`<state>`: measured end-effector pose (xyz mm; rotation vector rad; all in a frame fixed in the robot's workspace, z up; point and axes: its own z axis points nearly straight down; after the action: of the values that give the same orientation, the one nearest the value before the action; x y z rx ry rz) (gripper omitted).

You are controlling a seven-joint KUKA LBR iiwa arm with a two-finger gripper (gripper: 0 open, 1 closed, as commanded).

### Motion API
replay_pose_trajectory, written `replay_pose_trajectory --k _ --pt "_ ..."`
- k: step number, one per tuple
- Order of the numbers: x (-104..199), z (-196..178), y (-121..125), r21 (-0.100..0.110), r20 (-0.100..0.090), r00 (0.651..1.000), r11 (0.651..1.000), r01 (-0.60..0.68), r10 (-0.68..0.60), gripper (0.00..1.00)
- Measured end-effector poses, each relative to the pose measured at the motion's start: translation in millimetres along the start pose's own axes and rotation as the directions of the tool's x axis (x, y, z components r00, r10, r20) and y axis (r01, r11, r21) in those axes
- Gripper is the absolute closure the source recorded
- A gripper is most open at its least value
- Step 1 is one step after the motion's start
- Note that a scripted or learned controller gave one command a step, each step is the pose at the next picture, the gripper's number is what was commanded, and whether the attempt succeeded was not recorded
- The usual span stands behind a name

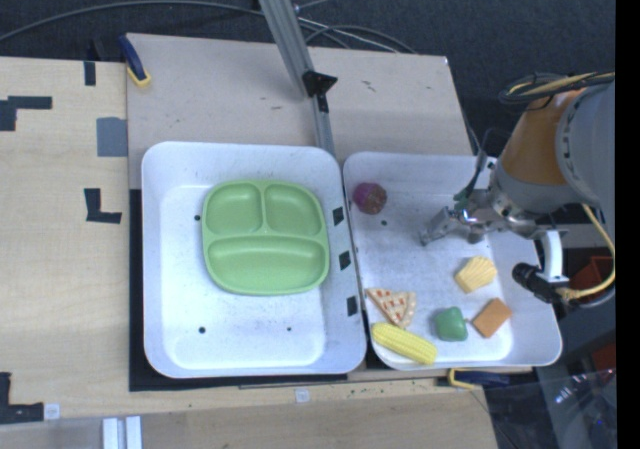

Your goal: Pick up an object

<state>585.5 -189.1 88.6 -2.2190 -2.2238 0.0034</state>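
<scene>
The right bin [400, 177] carries the loose toy food: a dark purple round fruit [370, 198] near its upper left, a yellow cheese-like wedge [476, 274] right of centre, and along the near edge a pizza slice [391, 306], a corn cob [404, 343], a green pepper-like piece [450, 324] and an orange block [491, 317], packed close together. The gripper [447, 225] hangs over bare floor in the middle of that bin, fingers spread and clasping nothing, with the wedge just below it and the fruit apart to its left. Open floor lies between fruit and gripper. The left bin [165, 237] bears a green divided plate [266, 237].
</scene>
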Motion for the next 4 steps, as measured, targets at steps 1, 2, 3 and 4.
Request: replay_pose_trajectory --k 1,2,3,4 --pt "0.6 -10.1 0.1 0.000 -0.001 1.000 1.000 0.001 -0.001 1.00" --pt "6.6 -68.6 8.2 -0.006 0.000 1.000 1.000 0.000 0.000 1.00" --pt "7.9 -130.8 15.4 -0.008 0.000 1.000 1.000 0.000 0.000 1.00" --pt "8.2 -129.7 15.5 -0.001 -0.001 1.000 1.000 -0.001 0.001 1.00"
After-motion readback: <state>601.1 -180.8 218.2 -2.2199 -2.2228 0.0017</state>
